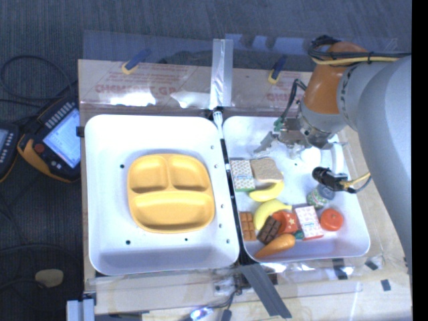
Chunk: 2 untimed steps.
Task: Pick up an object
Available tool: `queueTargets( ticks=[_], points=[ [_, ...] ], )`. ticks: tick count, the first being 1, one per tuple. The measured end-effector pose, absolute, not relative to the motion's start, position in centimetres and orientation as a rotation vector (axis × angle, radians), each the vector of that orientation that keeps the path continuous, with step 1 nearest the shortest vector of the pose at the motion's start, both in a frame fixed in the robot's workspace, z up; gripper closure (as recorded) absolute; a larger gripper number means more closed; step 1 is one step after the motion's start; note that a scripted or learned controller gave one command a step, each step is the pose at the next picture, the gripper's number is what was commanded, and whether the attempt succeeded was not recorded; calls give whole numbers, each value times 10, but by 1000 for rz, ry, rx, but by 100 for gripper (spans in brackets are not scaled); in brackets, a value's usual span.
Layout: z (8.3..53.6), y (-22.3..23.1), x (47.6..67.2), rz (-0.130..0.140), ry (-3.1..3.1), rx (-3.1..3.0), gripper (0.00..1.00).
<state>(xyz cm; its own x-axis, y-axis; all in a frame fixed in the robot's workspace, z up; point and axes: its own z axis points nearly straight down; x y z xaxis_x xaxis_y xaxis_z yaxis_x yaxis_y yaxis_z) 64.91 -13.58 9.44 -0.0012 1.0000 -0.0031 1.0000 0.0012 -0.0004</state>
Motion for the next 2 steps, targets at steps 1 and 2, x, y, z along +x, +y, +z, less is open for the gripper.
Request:
queueTargets(
  ticks=[1, 2],
  points=[
    [103, -135, 649, -6, 2224, 2218, 100],
    [103, -135, 649, -6, 2224, 2218, 0]
  ],
)
